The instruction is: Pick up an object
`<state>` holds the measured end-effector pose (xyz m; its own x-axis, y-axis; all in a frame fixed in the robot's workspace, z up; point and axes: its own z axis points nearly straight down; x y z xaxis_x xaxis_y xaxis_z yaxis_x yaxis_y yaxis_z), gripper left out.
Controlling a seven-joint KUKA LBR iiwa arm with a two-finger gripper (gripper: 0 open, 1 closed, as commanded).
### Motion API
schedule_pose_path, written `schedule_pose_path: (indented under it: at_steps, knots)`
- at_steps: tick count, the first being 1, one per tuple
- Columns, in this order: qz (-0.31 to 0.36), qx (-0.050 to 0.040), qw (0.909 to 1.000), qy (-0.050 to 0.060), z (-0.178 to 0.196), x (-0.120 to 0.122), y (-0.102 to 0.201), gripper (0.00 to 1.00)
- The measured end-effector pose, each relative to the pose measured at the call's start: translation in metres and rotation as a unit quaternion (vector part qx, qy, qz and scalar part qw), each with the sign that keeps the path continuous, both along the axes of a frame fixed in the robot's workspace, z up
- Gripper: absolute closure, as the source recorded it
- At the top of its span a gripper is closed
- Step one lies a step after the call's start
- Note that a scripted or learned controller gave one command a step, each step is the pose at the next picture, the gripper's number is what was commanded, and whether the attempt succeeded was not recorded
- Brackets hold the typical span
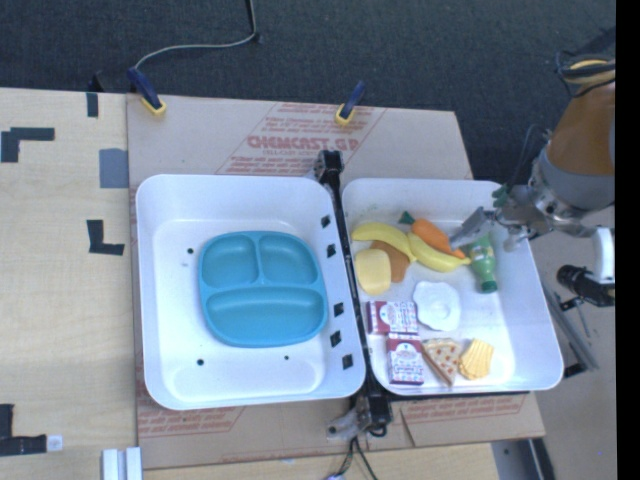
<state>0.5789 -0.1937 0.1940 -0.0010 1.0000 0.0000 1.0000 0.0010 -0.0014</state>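
- Toy food sat piled in the right white bin (545, 353): yellow plastic banana (405, 243), orange carrot (432, 234), small green bottle (484, 266), fried egg (437, 305), two red-and-white cartons (398, 338), pizza slice (441, 358), ridged yellow chip (477, 358).
- Gripper (474, 230) hung at the right bin's upper right, just beside the green bottle and carrot; how far the fingers were spread, cannot tell; nothing visibly between them.
- Left white bin (160, 268) held a blue sectioned plastic plate (263, 288).
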Motion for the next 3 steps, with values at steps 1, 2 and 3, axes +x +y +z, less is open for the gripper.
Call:
schedule_pose_path:
  at_steps: [1,2,3]
  knots:
    - [0.0,0.0004,1.0,0.0,-0.082,0.04,0.04,0.0]
    - [0.001,-0.0005,1.0,-0.002,-0.108,0.046,0.089,0.0]
    - [0.0,-0.0006,1.0,-0.003,-0.108,0.041,0.08,0.0]
